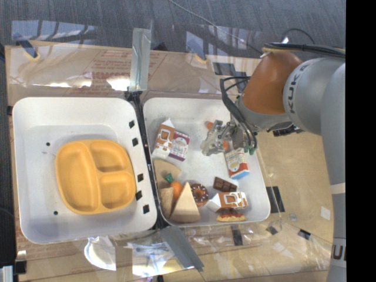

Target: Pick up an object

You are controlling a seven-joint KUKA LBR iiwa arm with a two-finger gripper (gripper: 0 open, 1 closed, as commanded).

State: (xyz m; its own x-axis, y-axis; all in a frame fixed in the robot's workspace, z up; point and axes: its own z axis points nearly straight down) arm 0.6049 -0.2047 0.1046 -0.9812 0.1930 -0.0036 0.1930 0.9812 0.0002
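Gripper low in right bin, center-right of frame, beside small carton; finger state unclear. Yellow tray in left bin.

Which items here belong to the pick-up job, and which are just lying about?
Job:
gripper, over the right bin
milk carton
small carton
cheese wedge
chocolate donut
chocolate piece

Lying about:
yellow divided tray in the left bin
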